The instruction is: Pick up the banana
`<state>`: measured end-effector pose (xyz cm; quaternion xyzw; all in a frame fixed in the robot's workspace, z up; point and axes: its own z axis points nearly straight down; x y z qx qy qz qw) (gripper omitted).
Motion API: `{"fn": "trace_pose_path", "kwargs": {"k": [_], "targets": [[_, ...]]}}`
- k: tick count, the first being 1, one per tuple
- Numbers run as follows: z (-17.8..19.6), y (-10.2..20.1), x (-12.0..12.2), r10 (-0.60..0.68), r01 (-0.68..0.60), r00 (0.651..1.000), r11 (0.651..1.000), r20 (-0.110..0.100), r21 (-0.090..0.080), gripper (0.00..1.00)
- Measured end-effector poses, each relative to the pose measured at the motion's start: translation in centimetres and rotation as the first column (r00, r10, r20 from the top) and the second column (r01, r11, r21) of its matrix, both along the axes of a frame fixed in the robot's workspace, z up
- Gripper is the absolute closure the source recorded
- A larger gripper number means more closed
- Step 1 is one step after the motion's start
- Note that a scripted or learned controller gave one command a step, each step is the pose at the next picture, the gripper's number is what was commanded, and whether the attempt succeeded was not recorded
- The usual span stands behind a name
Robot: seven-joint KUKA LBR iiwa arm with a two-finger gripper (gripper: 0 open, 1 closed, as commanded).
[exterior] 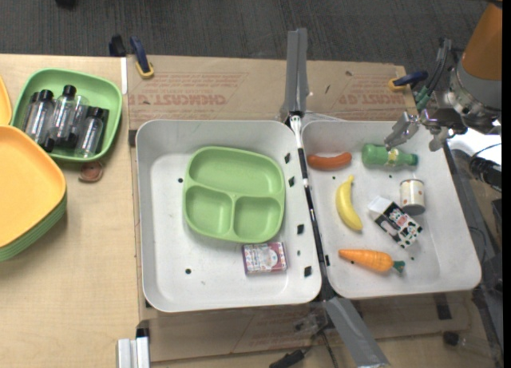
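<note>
1. We see the banana (347, 205) lying in the right bin (455, 271), toward its left side, with its length running roughly top to bottom.
2. Around it lie a red-orange sausage (329, 160) just above, a carrot (367, 259) below, a black-and-white carton (396, 223) and a small can (411, 194) to its right, and a green bottle (386, 156) further up. None of them covers the banana.
3. The arm enters from the right; its end effector (413, 129) hangs over the bin's upper right, near the green bottle, well apart from the banana. Its two prongs look spread with nothing between them.
4. The left bin (160, 278) holds a green divided plate (235, 193) and a small pink packet (264, 259) just below it.
5. On the surface (72, 294) to the left sit a green tray (104, 93) of dark bottles (64, 121) and stacked orange plates (28, 191).
</note>
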<state>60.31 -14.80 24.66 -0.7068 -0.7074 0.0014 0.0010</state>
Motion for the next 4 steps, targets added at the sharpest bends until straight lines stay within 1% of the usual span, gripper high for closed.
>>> {"fn": "trace_pose_path", "kwargs": {"k": [1,2,3,4], "targets": [[-7.8,4.3,-1.5,0.213,-0.213,0.977,0.977,0.001,0.001,0.00],[-14.4,4.8,-4.0,0.418,-0.418,0.908,0.908,0.002,0.002,0.00],[-15.5,4.7,-2.4,0.224,-0.224,0.975,0.975,0.004,0.000,0.00],[-15.6,4.0,-6.2,-0.080,0.080,0.997,0.997,0.000,0.001,0.00]]}}
